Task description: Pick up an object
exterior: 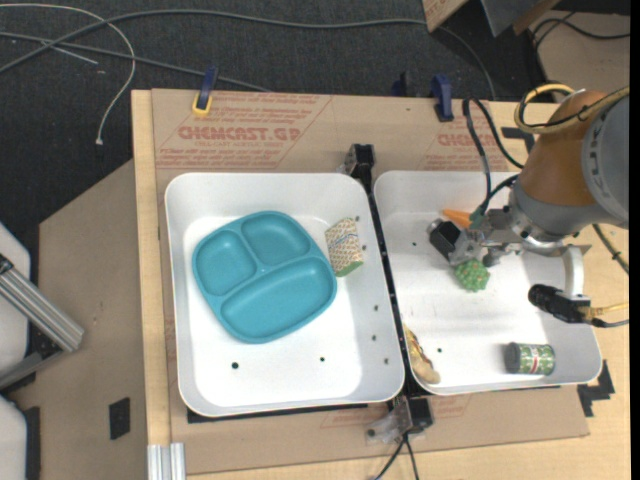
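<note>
Camera view has the gripper [478,251] low in the right bin [440,328], just above or touching a green broccoli-like piece [472,276] near the bin's middle. Whether the gripper is spread or closed I cannot tell. Nothing looks lifted yet, so the grasp and the raise both seem left to do.

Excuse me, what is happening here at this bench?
The gripper is low over the right bin, right at a green lump; I cannot tell whether it holds it. A can lies in that bin too. In the left bin, a blue plate and a patterned cup lie side by side.
</note>
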You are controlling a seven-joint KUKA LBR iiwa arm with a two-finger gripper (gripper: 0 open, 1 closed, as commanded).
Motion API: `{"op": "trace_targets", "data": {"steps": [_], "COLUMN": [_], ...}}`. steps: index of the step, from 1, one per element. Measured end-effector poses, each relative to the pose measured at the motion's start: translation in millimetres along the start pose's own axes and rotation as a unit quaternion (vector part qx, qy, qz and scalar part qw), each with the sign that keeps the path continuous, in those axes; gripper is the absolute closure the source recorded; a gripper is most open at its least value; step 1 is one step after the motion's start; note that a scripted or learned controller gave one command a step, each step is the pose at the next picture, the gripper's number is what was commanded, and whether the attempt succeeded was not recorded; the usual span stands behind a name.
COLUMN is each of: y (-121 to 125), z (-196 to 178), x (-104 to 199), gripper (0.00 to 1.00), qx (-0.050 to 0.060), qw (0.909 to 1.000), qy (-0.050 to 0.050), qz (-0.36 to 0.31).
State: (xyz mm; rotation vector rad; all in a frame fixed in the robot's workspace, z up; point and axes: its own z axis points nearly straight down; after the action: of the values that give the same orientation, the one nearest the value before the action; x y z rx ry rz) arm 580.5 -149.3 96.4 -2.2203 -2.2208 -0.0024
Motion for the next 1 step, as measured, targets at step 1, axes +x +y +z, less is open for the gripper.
{"op": "trace_targets", "data": {"steps": [1], "y": [1.3], "z": [-42.7], "x": [1.0], "gripper": [1.0], "qx": [-0.002], "qw": [1.0], "qy": [-0.001], "qz": [0.0]}}
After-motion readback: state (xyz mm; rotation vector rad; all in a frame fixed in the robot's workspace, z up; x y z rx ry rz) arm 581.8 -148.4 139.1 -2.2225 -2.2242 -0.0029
